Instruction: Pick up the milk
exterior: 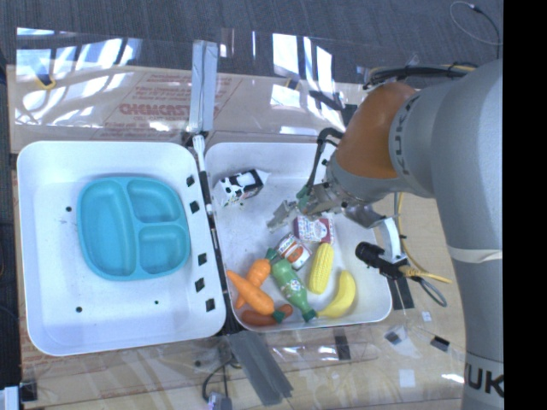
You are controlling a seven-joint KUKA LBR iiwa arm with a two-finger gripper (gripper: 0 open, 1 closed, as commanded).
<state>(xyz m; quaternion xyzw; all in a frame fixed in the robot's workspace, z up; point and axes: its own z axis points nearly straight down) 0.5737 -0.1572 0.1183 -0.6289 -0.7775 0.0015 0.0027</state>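
Observation:
The milk (239, 186) is a small carton with black and white cow patches. It lies on its side near the back left corner of the right bin (256, 156). My gripper (287, 213) hangs over the middle of that bin, a short way to the right of the milk and toward the front. It is apart from the milk, and nothing shows in its grasp. The grey arm with its orange band (376, 139) reaches in from the right.
Just under the gripper lies a red and white packet (313, 227). Toward the front sit a small can (293, 250), corn (320, 266), a banana (342, 295), a green bottle (293, 290) and a carrot (250, 287). The left bin (51, 314) holds a blue divided tray (135, 226).

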